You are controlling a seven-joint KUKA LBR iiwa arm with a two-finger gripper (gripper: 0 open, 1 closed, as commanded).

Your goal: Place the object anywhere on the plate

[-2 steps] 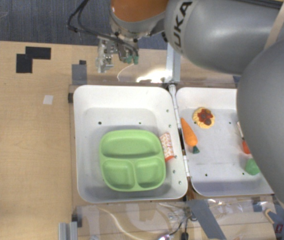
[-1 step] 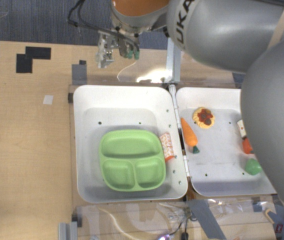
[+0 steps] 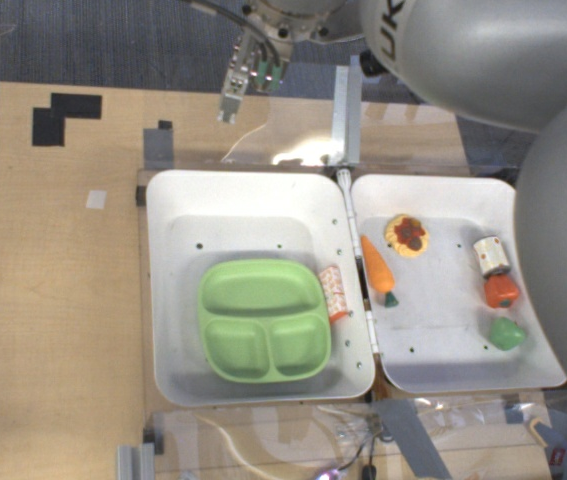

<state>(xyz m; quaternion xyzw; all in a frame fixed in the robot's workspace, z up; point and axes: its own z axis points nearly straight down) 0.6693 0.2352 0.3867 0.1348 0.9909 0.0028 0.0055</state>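
Observation:
A light green plate [image 3: 263,318] with three compartments lies in the left bin [image 3: 178,218], towards its front. A small pink-and-white patterned packet [image 3: 333,291] with a red end rests against the plate's right rim, next to the divider between the bins. In the right bin [image 3: 443,358] an orange carrot [image 3: 376,266] lies close to that divider. My gripper [image 3: 244,81] hangs high over the bench behind the left bin's far edge, well away from the plate and every object. I see nothing hanging from it.
The right bin also holds a small round pizza-like toy [image 3: 407,234], a white-and-brown can [image 3: 490,255], an orange-red piece [image 3: 501,290] and a green piece [image 3: 506,335]. A metal post [image 3: 343,118] stands behind the divider. My arm covers the upper right.

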